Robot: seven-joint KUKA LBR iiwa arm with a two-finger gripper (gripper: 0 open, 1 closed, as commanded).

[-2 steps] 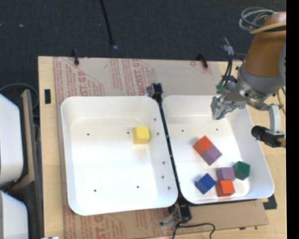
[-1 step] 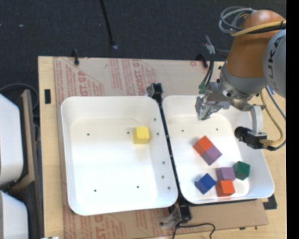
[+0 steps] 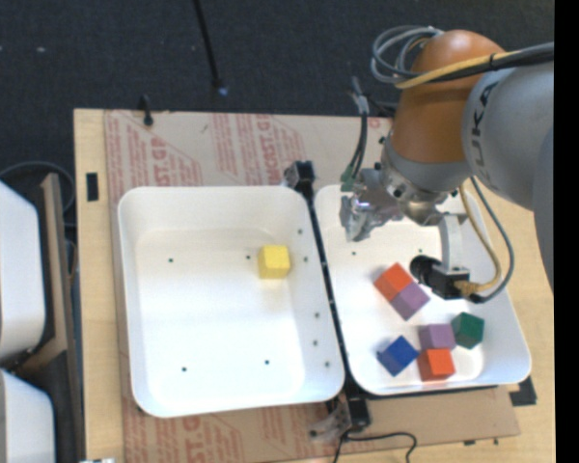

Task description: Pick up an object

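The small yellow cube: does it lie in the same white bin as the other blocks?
No, the small yellow cube lies alone in the left white bin; the other blocks sit in the right white bin.

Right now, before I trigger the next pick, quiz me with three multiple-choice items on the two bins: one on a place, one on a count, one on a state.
1. Where does the small yellow cube lie?
A. In the left white bin
B. In the right white bin
C. On the cardboard sheet outside the bins

2. How many small blocks lie in the right white bin?
A. Three
B. Six
C. Eight

3. How do the lower orange cube and the lower purple cube stand?
A. Far apart in different bins
B. Touching, purple just behind orange
C. Orange stacked on top of purple

Answers: 1 A, the yellow cube sits alone on the floor of the left white bin. 2 B, two orange, two purple, one blue cube and one dark green cube. 3 B, their sides meet with no gap on the bin floor.
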